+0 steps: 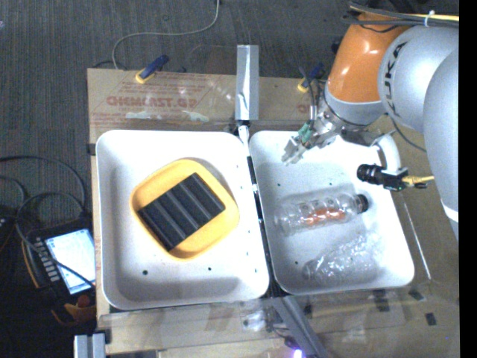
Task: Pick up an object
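A yellow block with a black ribbed top (185, 208) lies in the left bin (119, 155). In the right bin (395, 274) a clear plastic bottle with a dark cap (322, 210) lies on its side, and a crumpled clear plastic wrapper (340, 259) rests near the front. My gripper (297, 148) hangs over the back left part of the right bin, above and behind the bottle, its fingertips close together with nothing seen between them.
The grey and orange arm (387, 58) fills the upper right. A metal divider post (246, 88) stands between the bins at the back. Blue clamps (151, 68) hold the board behind them. A tablet (65, 256) and cables lie on the floor at left.
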{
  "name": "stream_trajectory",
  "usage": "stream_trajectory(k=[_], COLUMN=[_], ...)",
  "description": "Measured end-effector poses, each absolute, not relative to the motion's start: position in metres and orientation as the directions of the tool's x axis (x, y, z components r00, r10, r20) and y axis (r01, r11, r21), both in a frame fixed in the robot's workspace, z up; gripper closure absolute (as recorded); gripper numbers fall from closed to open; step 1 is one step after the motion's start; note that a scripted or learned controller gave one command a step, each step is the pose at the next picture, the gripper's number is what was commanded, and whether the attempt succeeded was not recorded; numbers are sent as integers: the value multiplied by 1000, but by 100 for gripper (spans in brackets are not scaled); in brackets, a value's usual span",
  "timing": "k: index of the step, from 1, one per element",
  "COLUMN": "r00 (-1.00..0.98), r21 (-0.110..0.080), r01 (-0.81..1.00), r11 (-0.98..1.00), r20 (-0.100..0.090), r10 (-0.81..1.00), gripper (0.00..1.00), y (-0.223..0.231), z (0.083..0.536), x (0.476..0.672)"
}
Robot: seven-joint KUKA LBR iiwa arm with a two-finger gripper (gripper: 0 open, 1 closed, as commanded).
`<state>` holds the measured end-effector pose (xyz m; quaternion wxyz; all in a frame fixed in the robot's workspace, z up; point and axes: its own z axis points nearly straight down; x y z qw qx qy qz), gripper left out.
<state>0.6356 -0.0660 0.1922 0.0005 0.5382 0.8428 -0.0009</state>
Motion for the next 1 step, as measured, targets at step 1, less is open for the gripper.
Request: stream_trajectory(k=[1], r00=[-421], r21=[-1], r01=[907], r11=[421], r20=[-2], r10=[907], gripper=[0], y=[-66], z=[192], x=[636])
